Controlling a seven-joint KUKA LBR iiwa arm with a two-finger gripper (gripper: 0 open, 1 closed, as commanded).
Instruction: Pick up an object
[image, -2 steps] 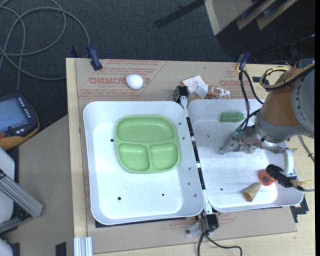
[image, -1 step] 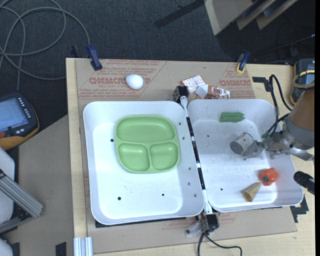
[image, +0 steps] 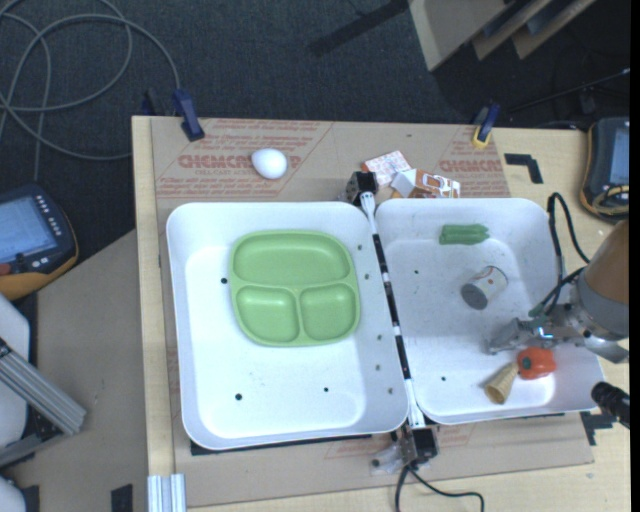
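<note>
Approach step: I see two-finger gripper (image: 522, 338) low in right white bin (image: 520, 215), beside small red-orange round object (image: 537, 362); grip state: cannot tell; next: I centre, close, lift

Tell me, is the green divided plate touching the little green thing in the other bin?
Apart. The camera view shows the green plate in the left bin, the green object in the right bin.

pale green divided plate (image: 295, 287) in white left bin (image: 200, 400); right bin (image: 430, 390) white, holds green pickle (image: 464, 234), grey can (image: 482, 288), red-orange tomato (image: 536, 363), tan cone (image: 502, 381).
</note>
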